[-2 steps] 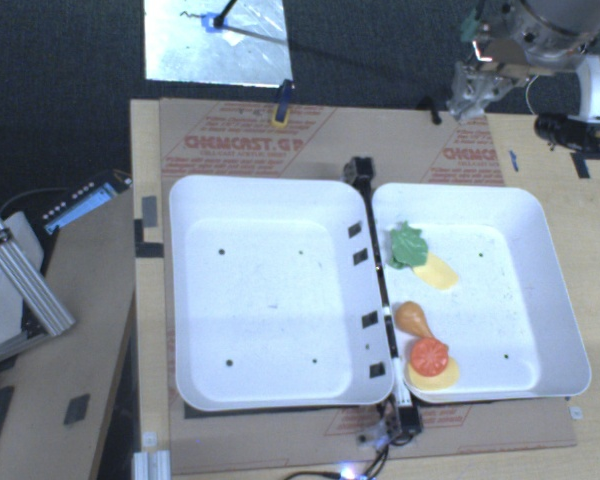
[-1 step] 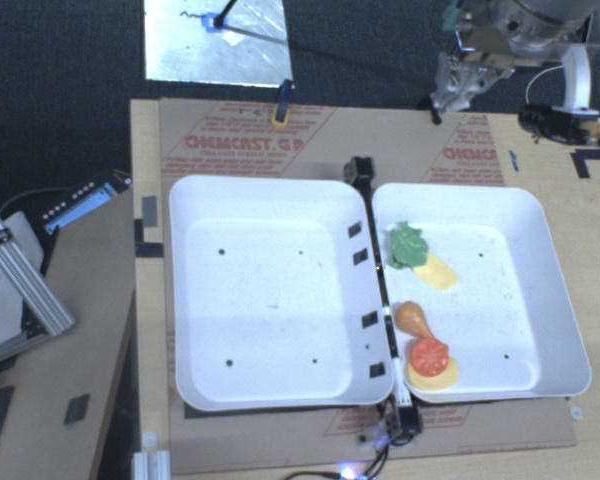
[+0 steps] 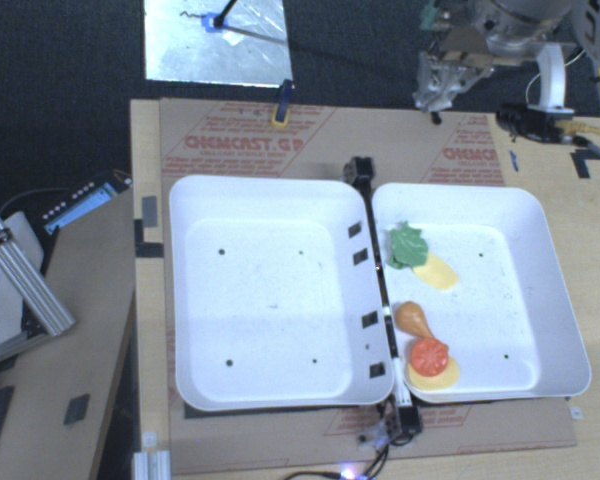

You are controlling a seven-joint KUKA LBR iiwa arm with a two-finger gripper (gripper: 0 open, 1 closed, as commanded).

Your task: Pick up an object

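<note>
**Arm above the bench, 4 small items in the right bin**

A tan wooden bench (image 3: 100, 268) sits on dark speckled carpet, with a sheet of brown printed cardboard (image 3: 250, 138) laid flat under 2 shallow white bins. The bins are smooth moulded plastic with rounded corners and raised rims, joined side by side along a black strip of clips (image 3: 378, 288) that serves here as the landmark.

The left bin (image 3: 195, 203) lies to the left of the strip; its floor shows only a few small dark dots. The right bin (image 3: 540, 268) lies to the right of it and holds every item, all crowded close to the strip. Nearest the strip's far end is a green leafy piece (image 3: 408, 245) with a lumpy, ragged outline, touching a pale yellow oval piece (image 3: 439, 272) just to its right. Toward the strip's near end lies an orange-brown pear-shaped piece (image 3: 411, 317), almost against the strip. Just below it a round red piece (image 3: 430, 355) sits on a flat yellow disc (image 3: 446, 375).

The gripper (image 3: 438, 96), grey metal, hangs beyond the far end of the strip, over the cardboard and outside both bins, well apart from the items. I cannot tell how it is set. Beyond the cardboard, a shiny square metal plate (image 3: 190, 38) rests on the carpet.
</note>
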